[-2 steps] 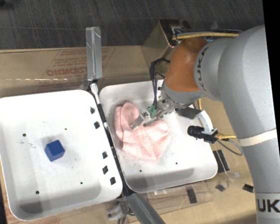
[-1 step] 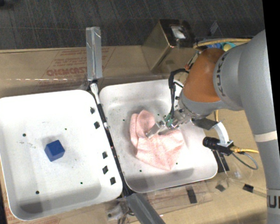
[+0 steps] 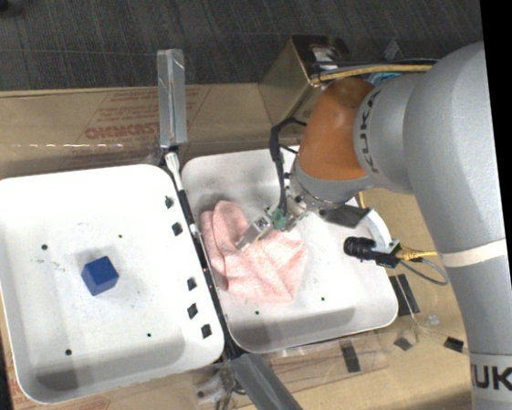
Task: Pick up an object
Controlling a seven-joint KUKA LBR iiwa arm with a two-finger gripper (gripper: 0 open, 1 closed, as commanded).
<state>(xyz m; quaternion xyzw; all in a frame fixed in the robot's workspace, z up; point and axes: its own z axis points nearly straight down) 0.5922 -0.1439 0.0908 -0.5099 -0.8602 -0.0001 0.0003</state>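
A crumpled pink cloth (image 3: pixel 255 257) lies in the right bin (image 3: pixel 340 300), toward its left side. My gripper (image 3: pixel 257 231) reaches down from the right and sits right on the cloth's upper middle, its metal fingers (image 3: pixel 246 239) low against the fabric. A blue cube (image 3: pixel 99 274) rests alone in the left bin (image 3: pixel 33 344), far from the gripper.
The grey arm with its orange band (image 3: pixel 333 140) covers the right bin's upper right corner. A black cable fitting (image 3: pixel 364 249) juts over that bin's right side. A metal divider post (image 3: pixel 170 99) stands between the bins at the back, with cardboard behind.
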